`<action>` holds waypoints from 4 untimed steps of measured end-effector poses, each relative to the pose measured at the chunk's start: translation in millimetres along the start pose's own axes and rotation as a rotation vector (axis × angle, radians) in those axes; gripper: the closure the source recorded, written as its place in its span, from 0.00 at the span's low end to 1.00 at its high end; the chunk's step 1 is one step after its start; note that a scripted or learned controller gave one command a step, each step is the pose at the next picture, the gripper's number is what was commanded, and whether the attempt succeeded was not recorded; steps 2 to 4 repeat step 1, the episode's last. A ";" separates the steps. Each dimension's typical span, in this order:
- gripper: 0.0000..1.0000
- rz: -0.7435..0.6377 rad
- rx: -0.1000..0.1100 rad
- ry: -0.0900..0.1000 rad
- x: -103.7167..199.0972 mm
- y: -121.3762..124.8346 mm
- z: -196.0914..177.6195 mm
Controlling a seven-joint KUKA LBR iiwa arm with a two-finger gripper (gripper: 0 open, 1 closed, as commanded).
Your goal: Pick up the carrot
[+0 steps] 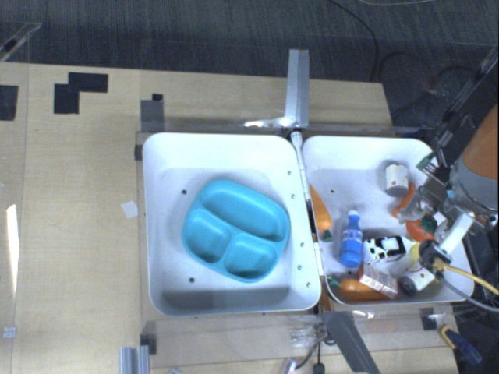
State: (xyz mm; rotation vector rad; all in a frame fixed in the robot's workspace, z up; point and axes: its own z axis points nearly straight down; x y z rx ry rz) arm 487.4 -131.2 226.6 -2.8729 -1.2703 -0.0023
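The carrot (318,213) is a slim orange piece lying along the left wall of the right bin (351,156), its point towards the back. The gripper (425,207) hangs low over the right side of that bin, far to the right of the carrot. Small orange and red pieces (407,203) sit right at its tip, and I cannot tell whether it touches them.
The right bin also holds a blue bottle (352,241), a black-and-white item (386,248), a pale cylinder (396,178) and an orange object (360,289) at the front wall. A blue divided tray (234,228) lies in the left bin (168,209).
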 end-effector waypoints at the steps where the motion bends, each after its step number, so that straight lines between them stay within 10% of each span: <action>1: 1.00 0.365 -0.002 0.001 36.0 -31.5 0.7; 4: 1.00 0.365 -0.002 0.001 36.0 -31.5 0.7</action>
